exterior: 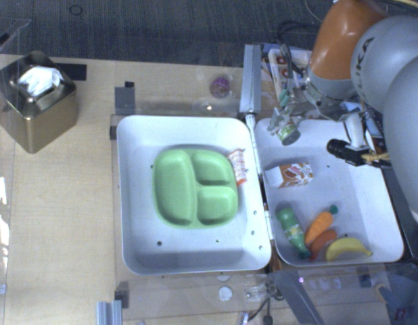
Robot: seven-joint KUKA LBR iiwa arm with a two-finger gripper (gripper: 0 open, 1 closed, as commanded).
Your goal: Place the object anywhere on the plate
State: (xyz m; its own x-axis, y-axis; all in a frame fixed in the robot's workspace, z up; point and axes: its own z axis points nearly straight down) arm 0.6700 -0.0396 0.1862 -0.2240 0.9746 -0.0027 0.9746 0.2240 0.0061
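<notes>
A green plate [194, 185] with three compartments lies in the left bin [138, 249]. A red-and-white packet [238, 165] rests against the plate's right rim. My gripper [285, 126] hangs over the far left corner of the right bin [381, 202], to the right of the plate. It is shut on a small grey-green can [289, 135], which sits tilted between the fingertips.
The right bin holds a small carton [290, 175], a green bottle [291, 225], a carrot [320, 225], a red item [322, 244] and a banana [347, 249]. A divider rail [249, 80] stands behind the bins. A brass box [34, 103] sits far left.
</notes>
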